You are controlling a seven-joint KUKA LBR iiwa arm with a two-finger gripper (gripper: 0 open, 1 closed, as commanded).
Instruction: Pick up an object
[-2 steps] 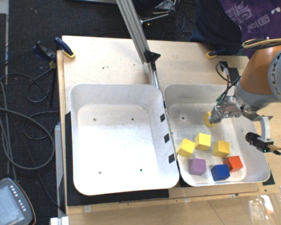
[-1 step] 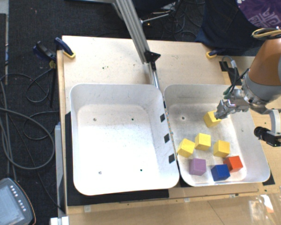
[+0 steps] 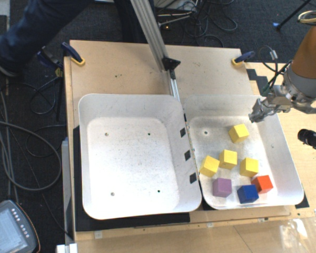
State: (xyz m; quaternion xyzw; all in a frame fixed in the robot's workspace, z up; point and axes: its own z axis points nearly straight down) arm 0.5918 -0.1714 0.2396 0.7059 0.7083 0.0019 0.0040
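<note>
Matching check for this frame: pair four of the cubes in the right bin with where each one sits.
Things:
1. purple cube
2. blue cube
3. orange cube
4. lone yellow cube

Places:
A. farthest back in the bin, nearest the gripper
B. between the purple and orange cubes, front row
C. front row, rightmost
D. front row, leftmost

Pairs: 1-D, 2-B, 3-C, 4-A

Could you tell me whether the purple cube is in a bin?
In: the purple cube lies inside the right white bin, among other cubes.

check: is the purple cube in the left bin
No, the purple cube lies in the right bin, among the yellow cubes near its front edge.
</note>
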